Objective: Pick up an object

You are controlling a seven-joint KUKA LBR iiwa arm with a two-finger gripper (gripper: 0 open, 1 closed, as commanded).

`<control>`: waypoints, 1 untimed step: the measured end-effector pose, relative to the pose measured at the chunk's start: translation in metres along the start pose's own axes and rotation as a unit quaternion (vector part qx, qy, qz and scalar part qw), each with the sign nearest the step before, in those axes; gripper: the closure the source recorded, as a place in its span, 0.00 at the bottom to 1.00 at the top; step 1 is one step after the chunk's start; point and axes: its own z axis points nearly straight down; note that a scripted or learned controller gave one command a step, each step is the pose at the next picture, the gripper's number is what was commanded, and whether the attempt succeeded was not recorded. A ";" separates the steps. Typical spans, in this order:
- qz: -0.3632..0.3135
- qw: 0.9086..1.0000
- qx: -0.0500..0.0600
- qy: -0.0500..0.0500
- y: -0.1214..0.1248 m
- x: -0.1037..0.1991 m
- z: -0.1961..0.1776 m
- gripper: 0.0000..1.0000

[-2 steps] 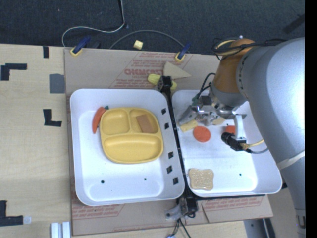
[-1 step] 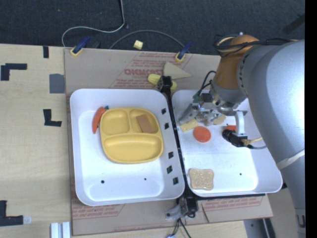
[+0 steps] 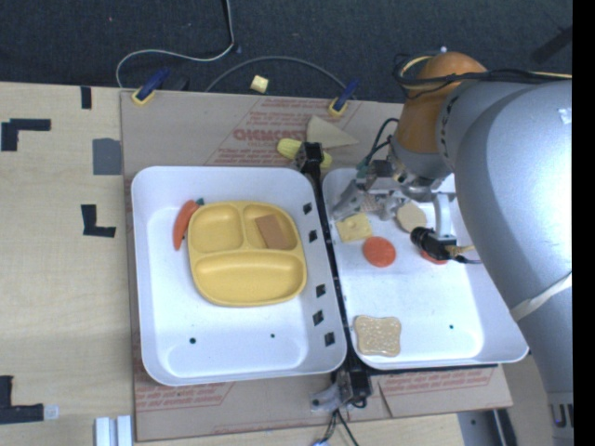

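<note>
Likely target is the yellow cheese slice (image 3: pixel 353 228), lying flat at the far left of the right bin (image 3: pixel 423 319), just under the gripper (image 3: pixel 376 189). Finger state: cannot tell. Tomato slice (image 3: pixel 378 251) sits just beside it; descend straight, avoid the bin wall.

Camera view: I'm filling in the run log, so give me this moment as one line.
arm: over right bin | gripper: near cheese slice | nearby: tomato slice, bread | left bin: yellow tray
</note>
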 end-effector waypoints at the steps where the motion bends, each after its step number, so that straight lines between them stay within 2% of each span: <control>1: -0.001 1.000 -0.005 0.001 -0.003 -0.012 -0.001 0.00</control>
